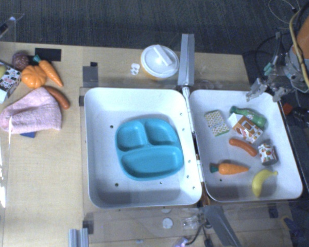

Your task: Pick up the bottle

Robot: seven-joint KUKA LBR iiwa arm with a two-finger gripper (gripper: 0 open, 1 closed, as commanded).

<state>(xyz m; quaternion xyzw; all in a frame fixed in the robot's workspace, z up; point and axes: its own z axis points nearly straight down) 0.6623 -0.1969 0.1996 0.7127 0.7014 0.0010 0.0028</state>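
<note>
Two bins sat w/ the green bottle (249, 116) lying flat in the right bin (293, 181), approx. its far corner, beside the snack box (247, 128), while my hand (265, 85) hovered above that rim, grip state unclear, prob. lining up.

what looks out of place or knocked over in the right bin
The green bottle lies on its side near the back of the right bin, resting against the small printed carton rather than standing. The carrot, sausage and banana lie loose but apart. Nothing looks spilled or damaged. The hand sits above the bin's back edge.
</note>
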